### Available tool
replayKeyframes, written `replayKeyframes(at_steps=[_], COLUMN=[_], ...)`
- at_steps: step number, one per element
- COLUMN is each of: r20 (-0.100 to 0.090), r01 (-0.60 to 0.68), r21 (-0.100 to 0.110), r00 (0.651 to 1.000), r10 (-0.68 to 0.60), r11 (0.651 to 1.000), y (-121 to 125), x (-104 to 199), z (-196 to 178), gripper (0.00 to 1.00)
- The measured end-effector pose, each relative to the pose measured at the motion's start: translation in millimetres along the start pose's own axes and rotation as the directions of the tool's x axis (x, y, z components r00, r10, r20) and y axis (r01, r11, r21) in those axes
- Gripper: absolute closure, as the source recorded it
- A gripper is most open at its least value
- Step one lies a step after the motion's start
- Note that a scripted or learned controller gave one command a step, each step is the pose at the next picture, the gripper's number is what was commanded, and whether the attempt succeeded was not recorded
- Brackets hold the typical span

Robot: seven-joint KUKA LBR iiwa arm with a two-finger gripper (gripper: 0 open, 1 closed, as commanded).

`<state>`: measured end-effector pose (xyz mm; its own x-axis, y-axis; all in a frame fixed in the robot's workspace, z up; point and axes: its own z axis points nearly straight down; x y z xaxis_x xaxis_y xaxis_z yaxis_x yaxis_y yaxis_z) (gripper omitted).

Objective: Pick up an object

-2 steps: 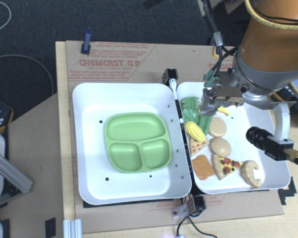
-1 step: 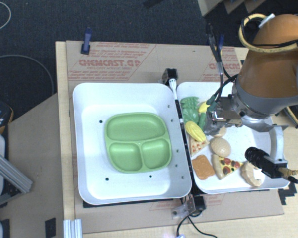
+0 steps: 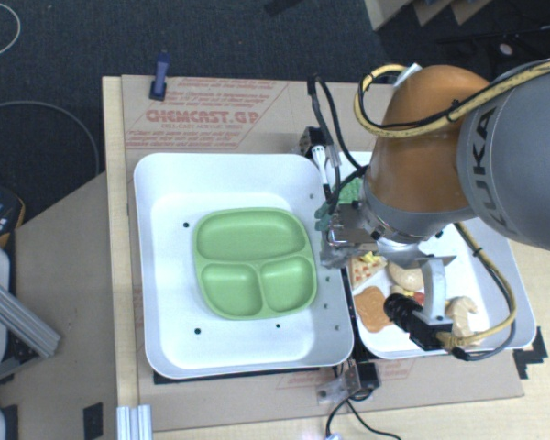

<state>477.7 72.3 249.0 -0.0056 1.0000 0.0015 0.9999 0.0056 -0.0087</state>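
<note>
Small food-like pieces lie in the right bin [image 3: 509, 273]: a flat brown piece [image 3: 372, 308] near its left wall, a yellow-and-red bit [image 3: 368, 264] just above it, a pale rounded piece [image 3: 405, 276] beside that, and a cream lump [image 3: 465, 312] toward the bin's lower right corner. The gripper [image 3: 348, 236] hangs over the bin's left edge (its own state cannot be told, hidden under the arm [image 3: 440, 154]). In the left bin [image 3: 160, 246], a green three-compartment tray [image 3: 255, 262] sits at the centre.

Small toy food pieces lie in the right bin beneath the arm's wrist: a brown flat piece [image 3: 371, 308], a cream rounded piece [image 3: 405, 276], a beige lump [image 3: 465, 312].
</note>
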Motion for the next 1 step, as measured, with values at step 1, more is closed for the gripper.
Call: replayKeyframes(at_steps=[1], r20=[0.003], r01=[-0.011], r21=[0.000], r00=[1.000], r10=[0.011], r11=[1.000], y=[24.2], x=[-34.7], z=[68.4], gripper=[1.00])
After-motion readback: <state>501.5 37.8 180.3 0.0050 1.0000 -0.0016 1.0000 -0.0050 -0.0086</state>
